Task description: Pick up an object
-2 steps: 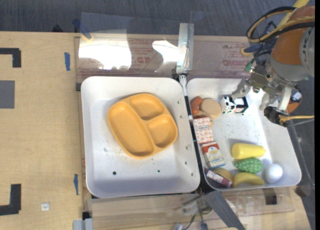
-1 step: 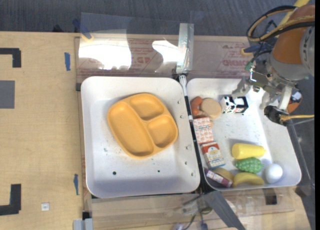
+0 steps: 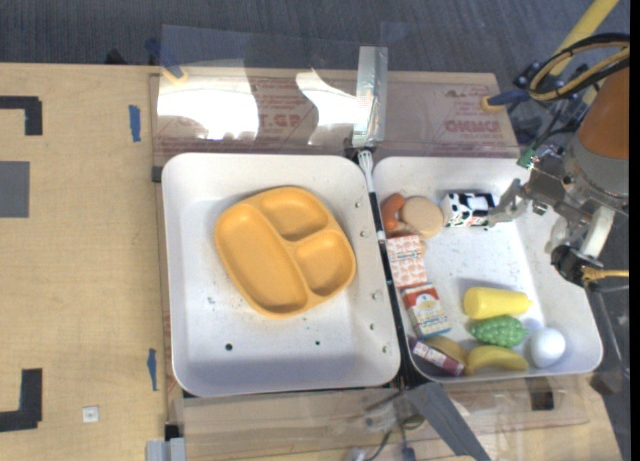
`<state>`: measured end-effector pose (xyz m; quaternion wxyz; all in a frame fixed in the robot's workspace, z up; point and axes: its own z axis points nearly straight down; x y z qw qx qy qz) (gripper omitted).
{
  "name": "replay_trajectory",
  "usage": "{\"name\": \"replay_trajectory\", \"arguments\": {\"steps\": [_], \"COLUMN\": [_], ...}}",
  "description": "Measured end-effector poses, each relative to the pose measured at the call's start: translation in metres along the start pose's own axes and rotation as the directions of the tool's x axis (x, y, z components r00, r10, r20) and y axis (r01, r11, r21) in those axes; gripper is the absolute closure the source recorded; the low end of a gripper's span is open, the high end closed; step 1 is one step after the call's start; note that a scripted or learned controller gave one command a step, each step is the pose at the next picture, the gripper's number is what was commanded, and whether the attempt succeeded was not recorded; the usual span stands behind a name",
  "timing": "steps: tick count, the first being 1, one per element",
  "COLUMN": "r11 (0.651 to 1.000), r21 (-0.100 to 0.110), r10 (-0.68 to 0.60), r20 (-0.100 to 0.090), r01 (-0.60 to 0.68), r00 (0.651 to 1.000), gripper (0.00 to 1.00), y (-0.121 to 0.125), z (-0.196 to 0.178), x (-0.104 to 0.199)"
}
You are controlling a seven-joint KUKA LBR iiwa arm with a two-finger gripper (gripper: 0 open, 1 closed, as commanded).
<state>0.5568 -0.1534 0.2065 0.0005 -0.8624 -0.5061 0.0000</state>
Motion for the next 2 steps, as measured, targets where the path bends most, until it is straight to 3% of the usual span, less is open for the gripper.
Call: {"name": "replay_trajectory", "arguments": {"steps": [1,2], "r11": [0.961,0.983], "r21": [0.007,-0.003], "r10": [0.275,0.183], "r20": [0.003,0.0], "r01": [-0.275,-0.183], "r00": [0.961,0.983], "gripper": [0.0,0.0], "y": [-0.056,-0.031], "z": [0.076,0.022], "x": [-0.005,-0.042]}}
